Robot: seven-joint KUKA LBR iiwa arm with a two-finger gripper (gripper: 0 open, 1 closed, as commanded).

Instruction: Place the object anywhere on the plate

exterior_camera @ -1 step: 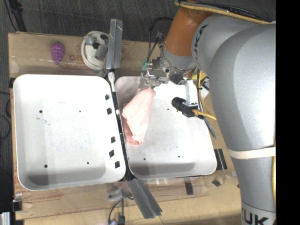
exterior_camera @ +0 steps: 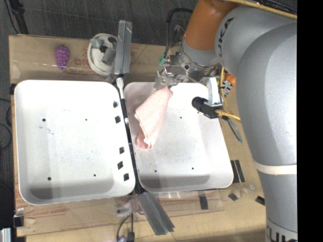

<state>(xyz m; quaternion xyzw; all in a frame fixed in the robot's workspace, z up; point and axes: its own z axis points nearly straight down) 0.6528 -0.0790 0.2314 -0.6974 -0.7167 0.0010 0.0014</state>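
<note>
The end effector sits at the top centre of the frame, over the far edge of the right bin, and a pink cloth hangs from it, its top corner pinched between the fingers while the lower end droops toward the bin floor near the divider. So the step in hand looks like the carry, with the cloth lifted (or nearly so). No plate is plain to see; the left bin lies at the left. The next move calls for a steady traverse to the plate, low enough that the dangling end lands first, then release.
</note>
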